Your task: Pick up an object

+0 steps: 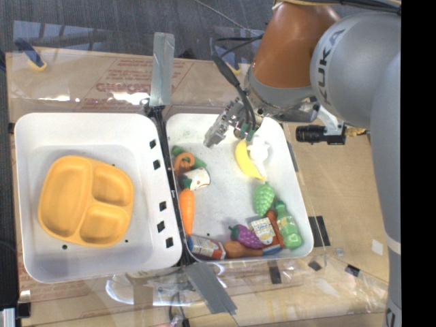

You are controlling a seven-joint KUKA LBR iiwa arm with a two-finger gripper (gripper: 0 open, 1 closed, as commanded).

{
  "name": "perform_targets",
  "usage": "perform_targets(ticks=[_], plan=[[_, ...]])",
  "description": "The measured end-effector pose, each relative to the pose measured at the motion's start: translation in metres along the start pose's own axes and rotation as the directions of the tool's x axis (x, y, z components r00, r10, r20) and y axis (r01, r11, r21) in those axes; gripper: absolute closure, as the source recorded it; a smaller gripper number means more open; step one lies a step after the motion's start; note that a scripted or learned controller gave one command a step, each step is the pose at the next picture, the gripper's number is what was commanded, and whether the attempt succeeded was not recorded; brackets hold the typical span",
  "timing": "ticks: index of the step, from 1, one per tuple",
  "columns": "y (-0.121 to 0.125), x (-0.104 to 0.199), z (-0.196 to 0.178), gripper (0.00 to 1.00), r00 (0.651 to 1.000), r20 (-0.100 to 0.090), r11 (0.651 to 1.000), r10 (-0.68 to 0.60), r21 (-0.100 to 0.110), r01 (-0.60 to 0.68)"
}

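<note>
My smooth grey arm [354, 60] reaches over the right white bin [289, 157]. The left bin [27, 182] holds a glossy yellow tray [85, 199] with compartments. My metal gripper [228, 129] hangs above the floor, fingers apart, holding nothing. Just beside lies the curved yellow banana [246, 161].

Two white bins [41, 131]. Yellow-orange divided tray [85, 199] in left bin. Right bin: yellow banana [246, 161], orange carrot [187, 210] with green top, green bumpy fruit [264, 197], purple grapes [248, 236], green bottle [289, 231]. Grey arm [361, 67], orange band [289, 43]. Grey tape [162, 67] on tan board.
</note>
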State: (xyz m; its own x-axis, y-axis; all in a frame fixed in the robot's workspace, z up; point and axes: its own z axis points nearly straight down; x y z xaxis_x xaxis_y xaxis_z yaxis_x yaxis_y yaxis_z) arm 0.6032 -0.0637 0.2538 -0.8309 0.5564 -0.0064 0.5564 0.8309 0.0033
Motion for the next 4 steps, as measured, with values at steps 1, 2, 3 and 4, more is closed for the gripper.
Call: perform_targets(ticks=[1, 2, 3, 4], plan=[[-0.075, -0.038, 0.063, 1.00, 0.979, -0.013, 0.979, -0.204, 0.003, 0.204], [-0.074, -0.038, 0.063, 0.00, 0.979, -0.012, 0.979, -0.205, 0.003, 0.205], [-0.094, -0.082, 0.163, 0.00, 0.984, -0.009, 0.984, -0.176, 0.003, 0.176], [-0.092, -0.082, 0.153, 1.00, 0.983, -0.010, 0.983, -0.182, 0.002, 0.183]])
